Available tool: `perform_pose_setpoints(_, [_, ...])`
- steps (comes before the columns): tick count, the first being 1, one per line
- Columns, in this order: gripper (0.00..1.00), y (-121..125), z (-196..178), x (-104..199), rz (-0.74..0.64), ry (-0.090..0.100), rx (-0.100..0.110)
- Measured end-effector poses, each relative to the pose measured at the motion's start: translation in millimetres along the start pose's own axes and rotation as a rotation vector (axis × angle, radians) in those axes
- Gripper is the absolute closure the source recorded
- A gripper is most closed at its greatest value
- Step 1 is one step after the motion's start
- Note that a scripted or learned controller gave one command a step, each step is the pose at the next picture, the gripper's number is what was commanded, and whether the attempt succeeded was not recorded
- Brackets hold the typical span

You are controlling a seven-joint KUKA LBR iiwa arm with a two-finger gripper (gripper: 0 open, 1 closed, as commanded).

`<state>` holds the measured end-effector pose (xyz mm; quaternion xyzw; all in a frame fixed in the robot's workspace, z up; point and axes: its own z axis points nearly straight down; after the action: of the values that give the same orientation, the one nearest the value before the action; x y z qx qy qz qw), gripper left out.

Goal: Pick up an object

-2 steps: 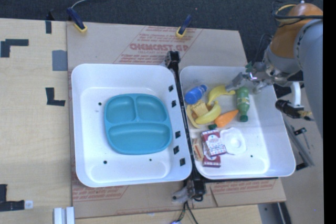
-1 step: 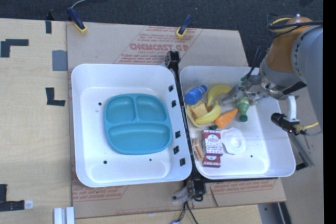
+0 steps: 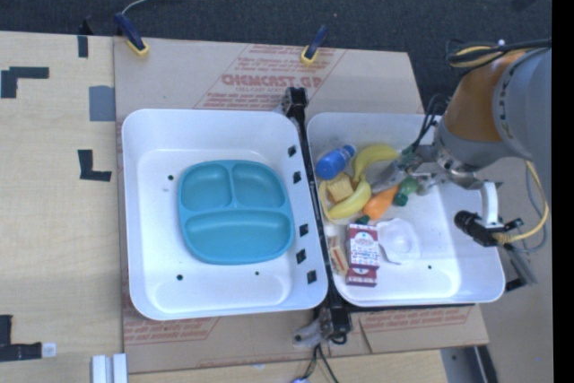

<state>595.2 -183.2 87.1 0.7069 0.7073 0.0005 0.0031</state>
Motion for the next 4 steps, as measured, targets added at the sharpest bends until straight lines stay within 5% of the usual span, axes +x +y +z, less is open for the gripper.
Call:
perform_pose_setpoints(1, [0.00,36,1,65,-0.002,0.003,0.001])
perform_pose_setpoints(2, [0.00,66,5,63,0.007,0.008,0.046])
perform_pose_setpoints(3, [1.00,65,-4,60,0.007,0.000,0.047])
perform_pose_setpoints(4, [1.00,-23,-16,81,0.001,0.004,0.007])
